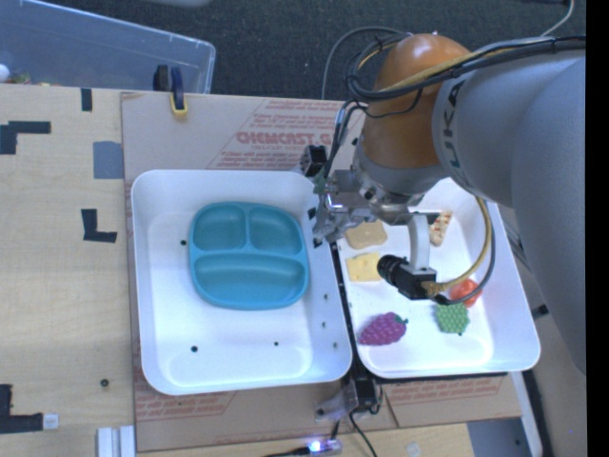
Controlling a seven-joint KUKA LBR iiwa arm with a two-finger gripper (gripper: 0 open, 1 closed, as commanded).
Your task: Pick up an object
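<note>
On the left, the shallow white plastic bin (162, 284) holds one item: a blue plastic divided plate with three compartments (249, 255), lying flat in the bin's upper middle. A small yellow-and-blue clamp (177, 91) sits on the far edge of the brown cardboard sheet (266, 136) under both bins.

The second shallow white bin (509, 346) adjoins it on the right, and the two rims touch along the centre line. It contains small toy food pieces. A pale yellow wedge resembling cheese (363, 268) lies near the bin's left wall. Just above it is a tan, bread-like piece (366, 234), partly under the gripper assembly. A purple bunch of toy grapes (383, 328) rests toward the near left corner. To its right is a green, knobbly toy vegetable (453, 318), with a red-orange piece (464, 291) touching or just above it. A small cream-and-orange piece (440, 227) lies further back.

The grey arm with its orange band (414, 93) reaches in from the right. Its two-finger gripper (333, 208) is low over the second bin's upper left area, beside the shared rims and next to the tan piece. Whether it is wide, narrow or holding anything cannot be told, as the wrist hides it.
</note>
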